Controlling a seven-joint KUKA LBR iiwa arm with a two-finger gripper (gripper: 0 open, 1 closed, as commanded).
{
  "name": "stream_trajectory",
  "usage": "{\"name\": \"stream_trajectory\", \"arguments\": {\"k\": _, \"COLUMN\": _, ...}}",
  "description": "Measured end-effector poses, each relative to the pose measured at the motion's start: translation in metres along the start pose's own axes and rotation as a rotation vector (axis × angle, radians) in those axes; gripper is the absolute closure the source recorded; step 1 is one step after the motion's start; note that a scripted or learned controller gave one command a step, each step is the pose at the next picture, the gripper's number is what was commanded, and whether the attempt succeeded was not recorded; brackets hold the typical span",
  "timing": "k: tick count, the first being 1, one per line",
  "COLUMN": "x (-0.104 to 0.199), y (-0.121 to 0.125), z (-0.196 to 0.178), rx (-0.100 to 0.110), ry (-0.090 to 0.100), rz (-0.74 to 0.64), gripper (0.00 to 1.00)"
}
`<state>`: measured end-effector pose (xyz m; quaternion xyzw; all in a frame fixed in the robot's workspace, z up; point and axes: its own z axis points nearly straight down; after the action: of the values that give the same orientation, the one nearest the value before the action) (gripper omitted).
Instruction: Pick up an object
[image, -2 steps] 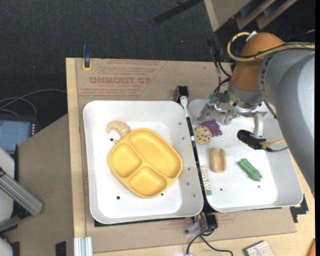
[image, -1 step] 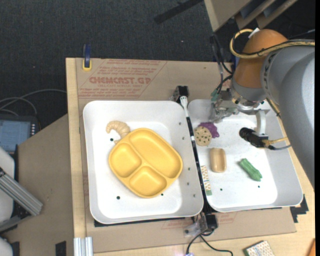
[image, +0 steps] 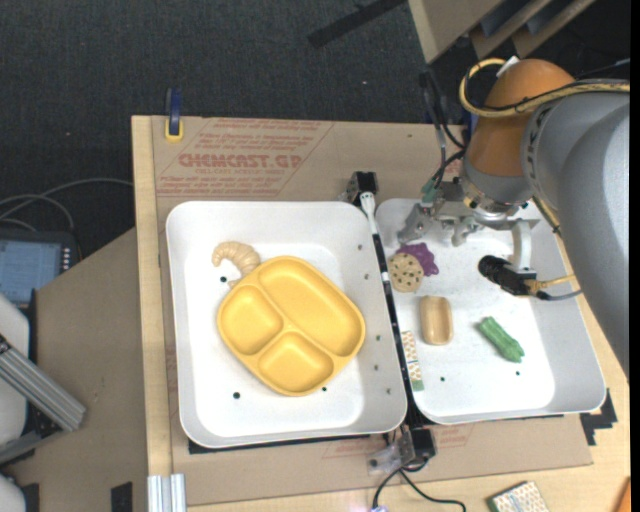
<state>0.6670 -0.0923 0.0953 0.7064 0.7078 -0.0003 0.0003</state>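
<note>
My gripper (image: 436, 228) hangs over the back of the right bin (image: 560, 395), open, with nothing between its fingers. Just in front of its left finger lies a small purple toy (image: 423, 259), touching a round speckled cookie (image: 404, 271) by the bin's left wall. Nearer the front lie a tan bread-like piece (image: 435, 320) and a green pod-shaped piece (image: 500, 338), apart from each other. The grey arm with its orange band comes in from the upper right.
The left bin (image: 190, 300) holds a yellow divided plate (image: 290, 325) and a pale curved croissant-like piece (image: 235, 257) at the plate's back left. Both bins rest on a brown board (image: 240, 150). A black clip (image: 362, 184) sits between the bins at the back.
</note>
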Motion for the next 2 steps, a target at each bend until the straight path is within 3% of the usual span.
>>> {"name": "stream_trajectory", "arguments": {"k": 1, "x": -0.0297, "y": -0.0009, "z": 0.0110, "rx": -0.001, "ry": -0.002, "rz": 0.005, "gripper": 0.00}}
{"name": "stream_trajectory", "arguments": {"k": 2, "x": -0.0222, "y": -0.0003, "z": 0.0101, "rx": -0.001, "ry": 0.000, "rz": 0.001, "gripper": 0.00}}
